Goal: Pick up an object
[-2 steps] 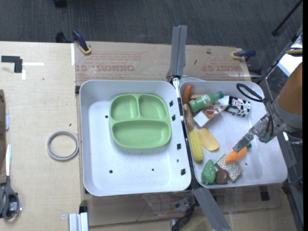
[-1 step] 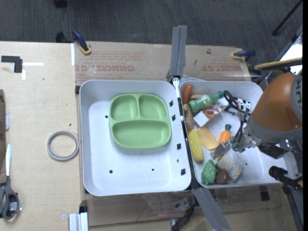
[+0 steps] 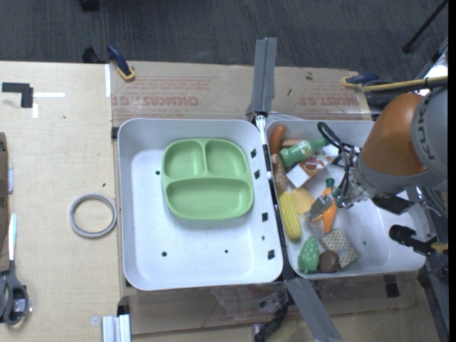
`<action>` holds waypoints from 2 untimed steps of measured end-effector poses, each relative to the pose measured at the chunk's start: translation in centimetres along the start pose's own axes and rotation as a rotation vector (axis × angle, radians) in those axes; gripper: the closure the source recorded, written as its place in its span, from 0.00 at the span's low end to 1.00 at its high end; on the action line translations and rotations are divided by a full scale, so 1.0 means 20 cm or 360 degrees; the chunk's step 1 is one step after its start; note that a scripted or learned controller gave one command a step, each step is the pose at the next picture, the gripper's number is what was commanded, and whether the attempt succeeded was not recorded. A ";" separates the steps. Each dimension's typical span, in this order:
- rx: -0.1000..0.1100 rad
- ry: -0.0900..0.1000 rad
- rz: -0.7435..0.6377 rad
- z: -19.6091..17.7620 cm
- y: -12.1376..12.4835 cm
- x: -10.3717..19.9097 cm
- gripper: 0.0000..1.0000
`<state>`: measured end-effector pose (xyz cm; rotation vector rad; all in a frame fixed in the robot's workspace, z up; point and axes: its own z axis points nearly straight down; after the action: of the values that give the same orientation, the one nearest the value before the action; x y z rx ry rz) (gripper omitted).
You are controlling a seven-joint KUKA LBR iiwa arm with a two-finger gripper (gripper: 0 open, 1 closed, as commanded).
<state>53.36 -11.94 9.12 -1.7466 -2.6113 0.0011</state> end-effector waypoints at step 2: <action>0.0002 -0.0002 0.0337 -0.50 0.25 0.14 1.00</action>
<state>56.98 -7.46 19.11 -2.0131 -2.4119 0.0038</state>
